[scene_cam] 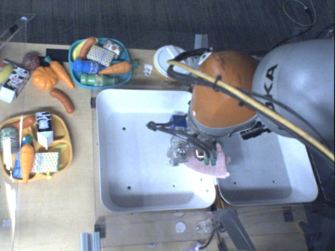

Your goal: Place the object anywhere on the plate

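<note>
Where dark carpet meets wooden bench: two white bins, toy food left, pink plate straddling divider beneath gripper, grip undeterminable.

bins showing white | arm showing grey w/ orange band | plate under wrist looking pink, poss. w/ green bits | bowl showing blue | tray showing yellow | carrot showing orange | bench showing tan

A wooden table carried two white bins. Left of the bins sat a blue bowl, a yellow tray, a toy pumpkin and a sausage.
</note>
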Robot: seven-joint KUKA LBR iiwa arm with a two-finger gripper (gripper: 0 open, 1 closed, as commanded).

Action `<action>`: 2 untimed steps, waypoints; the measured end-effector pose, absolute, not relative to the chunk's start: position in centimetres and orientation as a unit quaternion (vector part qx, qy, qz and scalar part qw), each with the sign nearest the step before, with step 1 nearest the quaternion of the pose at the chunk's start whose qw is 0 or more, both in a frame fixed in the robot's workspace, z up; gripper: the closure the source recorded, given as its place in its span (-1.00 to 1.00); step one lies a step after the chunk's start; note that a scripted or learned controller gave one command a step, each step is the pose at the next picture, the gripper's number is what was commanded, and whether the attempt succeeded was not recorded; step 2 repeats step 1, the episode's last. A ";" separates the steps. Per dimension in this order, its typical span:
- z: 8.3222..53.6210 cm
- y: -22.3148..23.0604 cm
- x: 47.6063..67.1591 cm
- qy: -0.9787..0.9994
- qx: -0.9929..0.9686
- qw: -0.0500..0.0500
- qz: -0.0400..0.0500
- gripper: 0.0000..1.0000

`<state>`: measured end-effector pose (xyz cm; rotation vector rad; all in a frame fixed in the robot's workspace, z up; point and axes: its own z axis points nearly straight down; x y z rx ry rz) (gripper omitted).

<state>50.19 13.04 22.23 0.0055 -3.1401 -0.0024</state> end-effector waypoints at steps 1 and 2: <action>22.2 13.0 50.2 -1.000 0.002 0.001 -0.001 -1.00; 22.2 13.0 50.2 -1.000 0.002 0.001 -0.001 -1.00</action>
